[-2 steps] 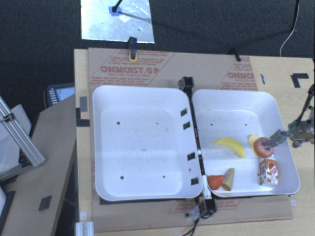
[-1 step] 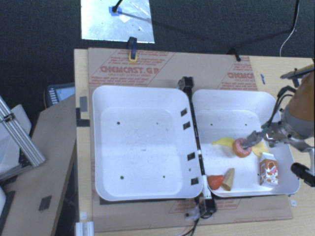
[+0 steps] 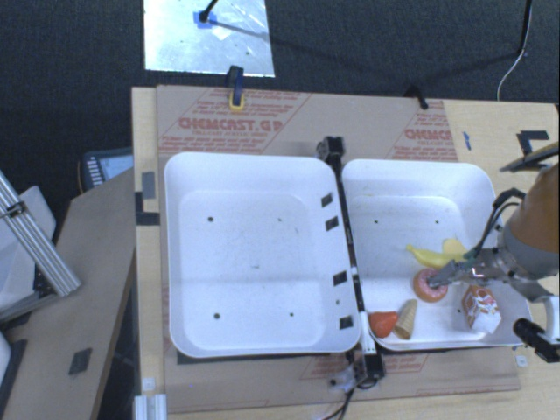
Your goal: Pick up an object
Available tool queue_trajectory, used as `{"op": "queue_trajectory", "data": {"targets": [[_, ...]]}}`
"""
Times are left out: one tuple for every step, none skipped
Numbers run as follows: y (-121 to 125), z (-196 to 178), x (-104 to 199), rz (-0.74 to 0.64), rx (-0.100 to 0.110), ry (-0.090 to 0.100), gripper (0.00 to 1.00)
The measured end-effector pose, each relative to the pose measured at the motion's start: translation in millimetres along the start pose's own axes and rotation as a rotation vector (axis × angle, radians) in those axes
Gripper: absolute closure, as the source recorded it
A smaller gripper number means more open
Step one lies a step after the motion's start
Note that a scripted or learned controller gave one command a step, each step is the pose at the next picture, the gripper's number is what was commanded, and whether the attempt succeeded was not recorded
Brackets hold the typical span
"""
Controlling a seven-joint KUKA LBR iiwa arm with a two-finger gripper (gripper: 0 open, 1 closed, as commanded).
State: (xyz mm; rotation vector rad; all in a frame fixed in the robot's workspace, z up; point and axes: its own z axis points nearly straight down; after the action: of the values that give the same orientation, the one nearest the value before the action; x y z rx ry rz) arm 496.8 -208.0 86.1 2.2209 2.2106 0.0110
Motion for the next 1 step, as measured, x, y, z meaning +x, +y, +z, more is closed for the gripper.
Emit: {"op": "queue_trajectory", "data": {"targets": [[47.0, -1.0, 1.6, -0.011, 0.004, -0.001, 0.0]]}}
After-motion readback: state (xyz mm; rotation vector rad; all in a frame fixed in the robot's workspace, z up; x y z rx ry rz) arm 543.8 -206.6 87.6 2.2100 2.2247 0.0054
